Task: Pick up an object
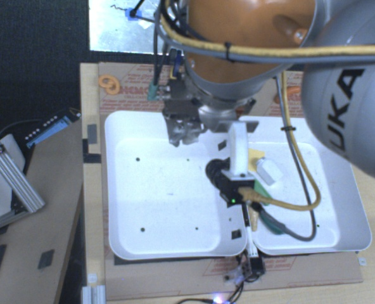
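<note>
From the overhead camera I see the arm across the top, its gripper above the left bin's far edge. A white block lies on a yellow piece in the right bin.

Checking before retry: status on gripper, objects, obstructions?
Gripper low over left bin's back edge. Yellow and white objects in right bin, partly hidden. Cables draped across right bin.

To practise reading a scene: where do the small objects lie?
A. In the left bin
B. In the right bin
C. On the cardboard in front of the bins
B: the white block and yellow piece lie in the right bin, beside the arm.
</note>
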Controlling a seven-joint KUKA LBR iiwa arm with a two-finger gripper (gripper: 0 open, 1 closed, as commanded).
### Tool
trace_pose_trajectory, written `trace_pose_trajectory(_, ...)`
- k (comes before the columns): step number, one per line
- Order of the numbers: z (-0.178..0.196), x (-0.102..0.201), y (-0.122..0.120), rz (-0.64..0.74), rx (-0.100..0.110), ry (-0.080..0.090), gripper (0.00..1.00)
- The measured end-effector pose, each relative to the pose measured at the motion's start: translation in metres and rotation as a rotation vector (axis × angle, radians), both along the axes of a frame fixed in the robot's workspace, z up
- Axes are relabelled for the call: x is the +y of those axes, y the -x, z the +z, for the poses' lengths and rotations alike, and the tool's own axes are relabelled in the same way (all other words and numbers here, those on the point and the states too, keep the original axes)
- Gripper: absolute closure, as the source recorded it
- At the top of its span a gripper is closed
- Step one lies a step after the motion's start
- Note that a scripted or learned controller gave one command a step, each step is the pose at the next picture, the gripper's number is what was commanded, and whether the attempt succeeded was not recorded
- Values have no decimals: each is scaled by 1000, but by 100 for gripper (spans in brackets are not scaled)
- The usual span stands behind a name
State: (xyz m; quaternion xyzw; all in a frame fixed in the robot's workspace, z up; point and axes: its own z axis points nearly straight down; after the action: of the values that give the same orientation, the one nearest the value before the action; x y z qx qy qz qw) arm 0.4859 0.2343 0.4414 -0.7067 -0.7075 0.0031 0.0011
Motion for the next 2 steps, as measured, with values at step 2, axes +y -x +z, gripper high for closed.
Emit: trace_pose_trajectory(2, 63, 0, -1, 3, -11, -6, 100)
